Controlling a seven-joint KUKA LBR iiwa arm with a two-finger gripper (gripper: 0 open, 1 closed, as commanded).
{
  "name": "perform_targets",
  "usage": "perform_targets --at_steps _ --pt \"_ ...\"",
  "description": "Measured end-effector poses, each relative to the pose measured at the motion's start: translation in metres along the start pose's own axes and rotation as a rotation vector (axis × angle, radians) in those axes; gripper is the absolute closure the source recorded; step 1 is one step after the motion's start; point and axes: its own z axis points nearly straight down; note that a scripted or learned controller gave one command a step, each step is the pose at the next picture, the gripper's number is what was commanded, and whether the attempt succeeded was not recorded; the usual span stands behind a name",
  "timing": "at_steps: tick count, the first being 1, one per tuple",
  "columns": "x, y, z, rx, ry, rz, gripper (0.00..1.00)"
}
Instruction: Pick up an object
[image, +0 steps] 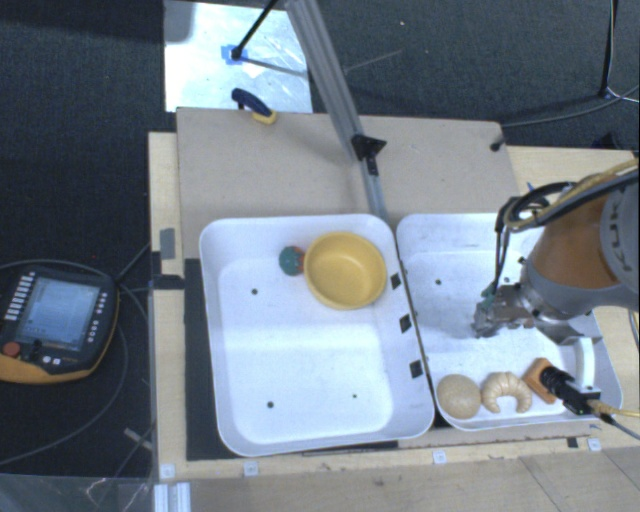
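Three small things lie in a row just below the gripper (493, 320) in the picture, along the near wall of the right-hand shallow white plastic bin (450, 260). They are a pale beige rounded roll (459, 396) below and a little left of the gripper, a tan croissant-shaped piece (508, 390) almost straight below it, and a small orange-brown block (541, 376) below and to its right. The roll and the croissant-shaped piece lie just beside each other, and the block sits close against the croissant-shaped piece's other end. All three lie apart from the gripper.

The gripper hangs over bare white bin floor. From here I cannot tell whether it is released or clenched. Up and to its right rises the grey arm with its orange band (575, 250).

To the gripper's left is the second white bin (300, 380). In it, well left of the gripper and slightly higher, stands a round yellow plastic bowl (345, 270), upright. A small dark green ball (291, 261) sits against the bowl's far side from the gripper.

Above and left of the gripper a slanted grey metal pole (335, 85) crosses a tan board (300, 160). Far off to the gripper's left, a yellow-and-grey control pendant with a screen (55, 322) lies on dark carpet.
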Motion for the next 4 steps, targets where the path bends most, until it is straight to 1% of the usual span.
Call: perform_targets --at_steps 1,2,3,4 --pt "-0.005 0.002 -0.044 -0.002 -0.001 0.000 1.00" --pt "-0.012 0.009 -0.102 -0.004 -0.001 0.000 1.00" --pt "-0.012 0.010 -0.115 0.000 0.000 0.000 1.00" --pt "0.041 0.013 -0.124 0.000 0.002 -0.004 1.00"
